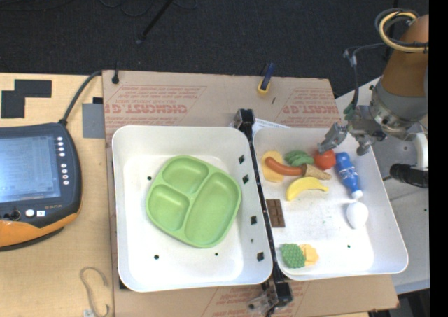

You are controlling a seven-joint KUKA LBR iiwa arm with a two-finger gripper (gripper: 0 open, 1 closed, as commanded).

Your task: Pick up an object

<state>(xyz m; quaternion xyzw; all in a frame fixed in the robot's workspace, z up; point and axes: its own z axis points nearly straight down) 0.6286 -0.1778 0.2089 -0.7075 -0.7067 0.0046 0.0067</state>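
Note:
The right bin [392,256] holds several toys: a hot dog [280,167], a green leafy piece [299,157], a red tomato [324,160], a banana [306,187], a blue bottle [348,173], a white piece [357,215], a brown bar [276,213] and a green-and-yellow corn piece [299,255]. My gripper [348,141] hovers over the bin's back right corner, just behind the tomato and the blue bottle. Its two fingers stand spread apart, open, with nothing between them.
The left bin [133,161] holds a green divided plate [194,200]. A black divider [255,196] runs between the bins. A tablet [35,172] lies on the bench at the far left. A blue-and-yellow clip [265,79] sits behind the bins.

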